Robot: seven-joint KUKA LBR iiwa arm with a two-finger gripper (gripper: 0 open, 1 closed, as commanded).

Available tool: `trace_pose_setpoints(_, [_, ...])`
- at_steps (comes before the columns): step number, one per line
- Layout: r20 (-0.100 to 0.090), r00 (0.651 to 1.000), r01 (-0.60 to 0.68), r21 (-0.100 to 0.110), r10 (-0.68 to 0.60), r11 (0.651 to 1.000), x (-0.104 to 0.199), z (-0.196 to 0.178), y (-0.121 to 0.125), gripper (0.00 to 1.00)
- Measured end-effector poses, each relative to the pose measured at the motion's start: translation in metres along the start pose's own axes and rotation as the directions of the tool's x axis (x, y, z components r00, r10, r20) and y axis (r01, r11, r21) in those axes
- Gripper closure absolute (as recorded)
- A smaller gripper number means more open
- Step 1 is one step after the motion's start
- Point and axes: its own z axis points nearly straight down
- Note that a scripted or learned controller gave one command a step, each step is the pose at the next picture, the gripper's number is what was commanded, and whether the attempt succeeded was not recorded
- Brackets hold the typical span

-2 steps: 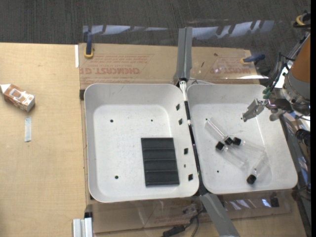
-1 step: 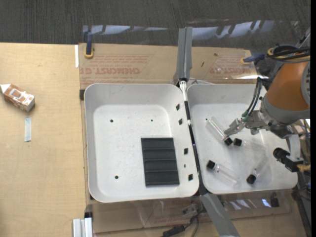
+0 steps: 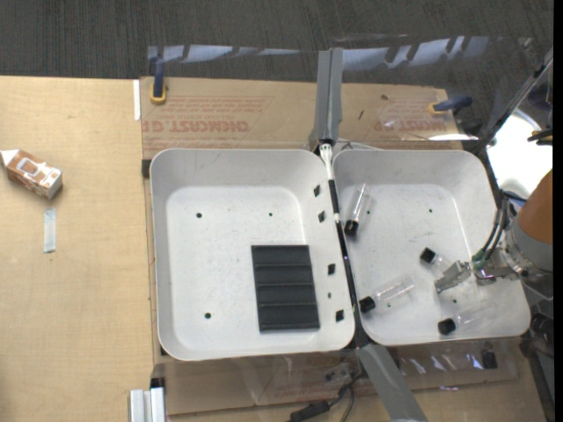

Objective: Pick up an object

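**Gripper low in right bin, among clear tubes**

Two white bins sit side by side at centre frame. The left bin (image 3: 176,236) holds one thing: a black ribbed rectangular block (image 3: 285,287), lying flat in its lower middle part.

The right bin (image 3: 413,170) holds several small clear tubes with black caps. One tube (image 3: 355,213) lies near the bin's left wall, upper part, cap toward the bottom of the frame. A second tube (image 3: 383,294) lies lower down, tilted, its cap at the left end near the divider. A small black cap-like piece (image 3: 428,256) sits alone right of centre. Another tube (image 3: 461,320) lies near the bin's lower right edge, black cap at its left end; the clear body is faint against the white floor.

The arm (image 3: 537,227) enters from the right edge of the frame, mid-height. The gripper (image 3: 457,275) is down in the right bin's right half, between the lone black piece and the lower-right tube. Its metal tip is blurred; whether it is spread or pressed together cannot be told, and nothing is visibly pinched.

Far left of frame, on the tan bench (image 3: 70,323), a small orange-and-white carton (image 3: 33,174) lies well apart from the bins.
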Motion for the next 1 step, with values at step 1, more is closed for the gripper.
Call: trace_pose_setpoints(1, [0.012, 1.0, -0.008, -0.003, 0.008, 1.0, -0.0059, -0.0094, -0.001, 1.0])
